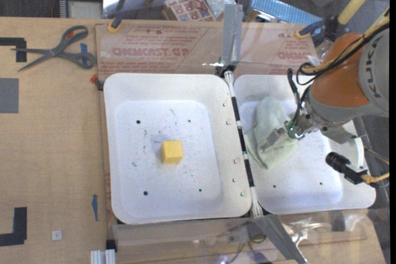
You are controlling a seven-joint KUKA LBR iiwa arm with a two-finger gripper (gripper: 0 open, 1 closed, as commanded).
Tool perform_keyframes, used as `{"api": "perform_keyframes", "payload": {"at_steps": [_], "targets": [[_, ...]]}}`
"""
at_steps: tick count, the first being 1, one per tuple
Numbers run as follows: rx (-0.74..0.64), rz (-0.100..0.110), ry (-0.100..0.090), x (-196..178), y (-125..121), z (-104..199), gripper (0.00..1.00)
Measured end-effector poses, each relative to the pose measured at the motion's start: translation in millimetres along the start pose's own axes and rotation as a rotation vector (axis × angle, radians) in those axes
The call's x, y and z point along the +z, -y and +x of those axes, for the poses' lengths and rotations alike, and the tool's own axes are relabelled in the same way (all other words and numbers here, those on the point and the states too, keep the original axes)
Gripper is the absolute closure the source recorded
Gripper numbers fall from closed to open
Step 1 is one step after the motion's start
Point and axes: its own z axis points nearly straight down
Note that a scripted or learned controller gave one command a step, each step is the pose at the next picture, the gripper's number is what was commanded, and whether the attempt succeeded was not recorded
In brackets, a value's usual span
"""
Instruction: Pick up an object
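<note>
While the gripper sits low over the pale green cloth in the right bin, you cannot tell from this view what state it is in or whether it has any fabric. The cloth lies crumpled near the bin's left wall. Expect a soft fold to slip out on lifting, or only a corner to come up and drop. The yellow block sits alone in the left bin.
</note>
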Motion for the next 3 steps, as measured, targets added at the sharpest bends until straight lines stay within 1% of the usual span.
{"api": "perform_keyframes", "payload": {"at_steps": [1,2,3], "targets": [[0.101,-0.024,0.013,23,27,11,0.0],[0.106,-0.025,0.015,15,27,9,1.0],[0.264,0.0,0.002,-69,-40,20,1.0]]}}
